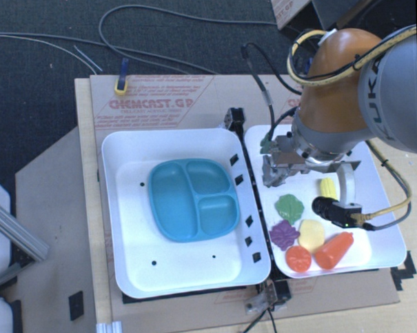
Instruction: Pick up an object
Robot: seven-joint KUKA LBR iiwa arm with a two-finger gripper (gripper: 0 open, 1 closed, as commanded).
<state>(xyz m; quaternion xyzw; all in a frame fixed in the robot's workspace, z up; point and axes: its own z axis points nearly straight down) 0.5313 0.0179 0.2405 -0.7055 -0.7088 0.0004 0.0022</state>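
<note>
My gripper [274,178] hangs over the upper left part of the right bin [385,255], just above a green leafy toy [289,207]. Nothing shows between its metal fingers. Below the green toy lie a purple grape bunch [284,233], a pale yellow lemon-like piece [311,232], a red tomato [299,259] and an orange carrot [334,250]. A yellow corn cob [327,187] lies to the gripper's right, partly behind the robot's bracket. The arm's orange band and grey body cover the bin's upper part.
The left bin [121,221] holds a blue divided plate [194,198] near its middle. Black clips [249,223] run along the wall between the two bins. Cables trail over the dark floor at the back.
</note>
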